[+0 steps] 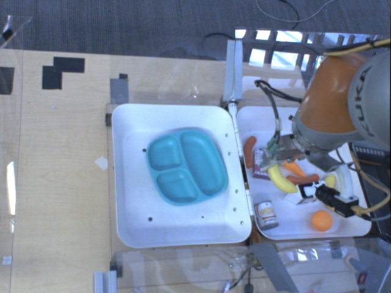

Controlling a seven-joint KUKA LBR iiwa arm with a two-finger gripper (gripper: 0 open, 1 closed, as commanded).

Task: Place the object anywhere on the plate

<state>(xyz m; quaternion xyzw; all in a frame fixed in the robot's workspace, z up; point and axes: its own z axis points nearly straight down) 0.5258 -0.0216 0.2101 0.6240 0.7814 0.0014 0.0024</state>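
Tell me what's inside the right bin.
The right bin holds a sausage, banana, carrot, can and orange. The arm covers the bin's far right part.

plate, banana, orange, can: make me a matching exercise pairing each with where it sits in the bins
Things:
1. plate
2. banana
3. orange
4. can

Places:
A. right bin, front corner nearest the left bin
B. middle of the left bin
C. right bin, front, toward its right side
D. right bin, near its middle, under the arm

Pairs: 1-B, 2-D, 3-C, 4-A
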